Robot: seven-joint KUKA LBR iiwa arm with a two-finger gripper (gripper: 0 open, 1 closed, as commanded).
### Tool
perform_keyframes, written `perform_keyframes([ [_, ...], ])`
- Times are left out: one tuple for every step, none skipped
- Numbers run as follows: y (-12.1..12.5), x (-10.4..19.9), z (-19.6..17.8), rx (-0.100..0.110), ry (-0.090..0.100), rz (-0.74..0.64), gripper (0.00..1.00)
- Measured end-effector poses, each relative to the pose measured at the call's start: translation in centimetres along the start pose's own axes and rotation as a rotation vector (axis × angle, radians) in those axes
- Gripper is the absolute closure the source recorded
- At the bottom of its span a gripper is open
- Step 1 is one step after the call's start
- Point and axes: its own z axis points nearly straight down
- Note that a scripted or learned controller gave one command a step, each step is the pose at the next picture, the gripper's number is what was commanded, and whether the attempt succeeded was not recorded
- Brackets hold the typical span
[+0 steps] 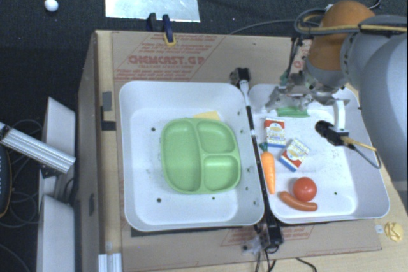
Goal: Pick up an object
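Note:
My gripper [291, 100] hangs low over the back of the right bin [373, 197], right above a flat green object [294, 113] whose edge shows beneath it. In front of it lie a red and white carton [275, 133] and a small blue, white and yellow box [294, 153]. An orange carrot [269, 171] lies along the bin's left wall. A red tomato [305, 188] and a brown sausage [298, 202] sit near the front.
The left bin [143, 137] holds a green divided plate [200, 155] with a yellow piece [207, 116] sticking out behind it. A black divider strip [254, 150] runs between the bins. The arm [376, 54] fills the right rear.

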Motion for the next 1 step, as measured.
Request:
perform_keyframes([
  [-0.16,0.2,1.21,0.005,0.002,0.002,0.0],
])
